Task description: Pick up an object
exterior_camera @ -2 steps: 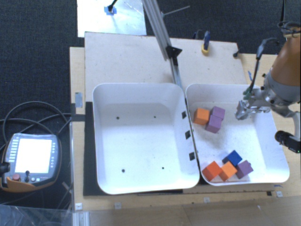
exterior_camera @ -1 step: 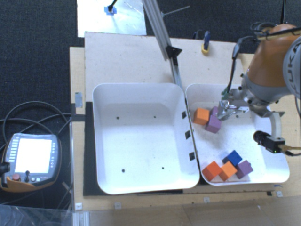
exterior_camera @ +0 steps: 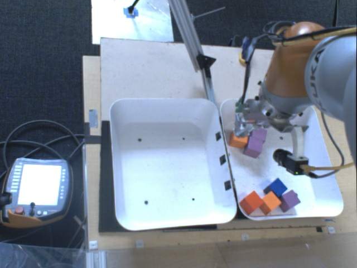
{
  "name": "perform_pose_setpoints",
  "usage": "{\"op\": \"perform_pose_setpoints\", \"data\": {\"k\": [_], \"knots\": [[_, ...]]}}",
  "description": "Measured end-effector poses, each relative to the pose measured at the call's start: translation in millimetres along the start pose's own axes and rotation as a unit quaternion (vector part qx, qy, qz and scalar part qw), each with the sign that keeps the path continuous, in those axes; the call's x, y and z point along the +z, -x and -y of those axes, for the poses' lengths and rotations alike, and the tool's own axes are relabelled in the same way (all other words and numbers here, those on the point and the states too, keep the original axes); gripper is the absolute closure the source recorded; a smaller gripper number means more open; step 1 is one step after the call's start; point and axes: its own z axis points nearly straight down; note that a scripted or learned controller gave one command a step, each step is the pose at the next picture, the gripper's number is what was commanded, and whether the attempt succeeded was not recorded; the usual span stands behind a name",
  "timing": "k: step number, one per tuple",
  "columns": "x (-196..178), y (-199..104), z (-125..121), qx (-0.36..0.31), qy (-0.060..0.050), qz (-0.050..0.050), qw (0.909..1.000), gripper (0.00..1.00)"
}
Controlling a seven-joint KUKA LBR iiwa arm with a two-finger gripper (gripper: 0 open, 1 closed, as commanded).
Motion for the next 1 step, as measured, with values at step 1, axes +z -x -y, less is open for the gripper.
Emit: {"op": "perform_pose_setpoints", "data": {"k": [1], "knots": [[2.9, -63.3, -5.9, 0.0, 0.0, 0.0, 1.0, 1.0]]}}
